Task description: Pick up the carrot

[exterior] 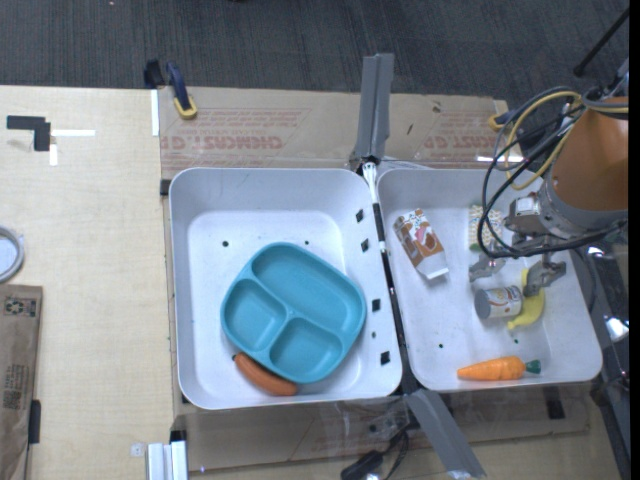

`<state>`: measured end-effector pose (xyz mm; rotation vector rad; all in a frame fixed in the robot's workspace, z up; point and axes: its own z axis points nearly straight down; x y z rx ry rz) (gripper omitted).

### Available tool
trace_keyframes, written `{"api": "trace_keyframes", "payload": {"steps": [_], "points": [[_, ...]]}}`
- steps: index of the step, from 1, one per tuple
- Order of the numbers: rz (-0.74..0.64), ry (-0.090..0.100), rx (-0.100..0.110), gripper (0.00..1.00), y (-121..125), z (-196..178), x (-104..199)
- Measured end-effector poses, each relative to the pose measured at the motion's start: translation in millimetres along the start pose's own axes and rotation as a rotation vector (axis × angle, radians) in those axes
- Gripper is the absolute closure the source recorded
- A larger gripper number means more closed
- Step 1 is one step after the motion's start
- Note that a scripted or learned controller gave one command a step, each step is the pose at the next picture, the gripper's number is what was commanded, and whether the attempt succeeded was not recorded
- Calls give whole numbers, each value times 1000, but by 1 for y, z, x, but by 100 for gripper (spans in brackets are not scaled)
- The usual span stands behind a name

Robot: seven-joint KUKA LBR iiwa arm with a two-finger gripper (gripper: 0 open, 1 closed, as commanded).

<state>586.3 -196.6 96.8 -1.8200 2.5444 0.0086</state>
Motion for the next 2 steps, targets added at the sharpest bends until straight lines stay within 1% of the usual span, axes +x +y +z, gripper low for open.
{"api": "trace_keyframes", "payload": {"steps": [1, 2], "points": [[-21, -2, 1, 0, 64, 1, 22], [-397, 4, 10, 0, 101, 0, 18]]}}
